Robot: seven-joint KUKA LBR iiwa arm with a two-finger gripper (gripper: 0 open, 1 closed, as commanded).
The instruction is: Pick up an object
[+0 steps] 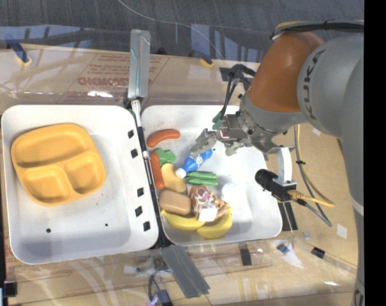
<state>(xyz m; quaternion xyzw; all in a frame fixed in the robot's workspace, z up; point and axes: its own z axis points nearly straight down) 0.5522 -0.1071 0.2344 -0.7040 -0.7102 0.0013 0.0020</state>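
Dark carpet behind a bench w/ clear plastic sheeting; red print on the sheet above the left bin (27, 234) looks like "CHEMCAS…", rest unreadable. Left bin holds a yellow 3-compartment tray (57, 163), long axis running upper left to lower right.

Right bin (259, 218) has the toy food crowded along its left side: hot dog (163, 136) near the top, lying approx. left-right w/ a slight tilt up to the right; blue-white bottle (194, 163) pointing up-right toward the gripper; green pods (201, 178) lying left-right just below it; banana (199, 224) curved along the bin's front; tan bread piece (175, 203) touching the banana; small printed packet (205, 204) beside it, label too small to read.

Gripper (208, 140) sits over the right bin, just above the bottle's top end. Jaws: can't tell if open or closed. Arm's lettering partly shows as "KU".
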